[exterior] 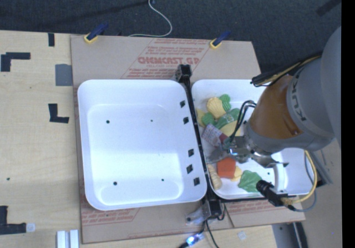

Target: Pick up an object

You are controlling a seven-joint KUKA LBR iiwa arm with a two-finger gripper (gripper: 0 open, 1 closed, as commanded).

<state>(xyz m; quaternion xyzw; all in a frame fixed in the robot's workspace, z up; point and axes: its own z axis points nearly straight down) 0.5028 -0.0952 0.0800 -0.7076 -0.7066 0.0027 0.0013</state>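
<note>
Arm enters from 3 o'clock, wrist low over right bin [288, 188]. Pincer [236, 148] down among the toy pile; whether it is parted or closed cannot be told, wrist hides it. Nearest candidates: orange-red piece [226, 168] just at 6 o'clock of it, yellow-green corn-like toy [217, 105] toward 12, green piece [250, 181] at 5. Left bin [89, 130] lies at 9 o'clock. Judgement: best to settle on one item, straddle it squarely, lift straight up, clear of neighbours and the bin wall.

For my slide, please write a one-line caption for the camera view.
KUKA arm reaching from the right, its pincer low over small toys in the right bin, beside the left bin.
</note>
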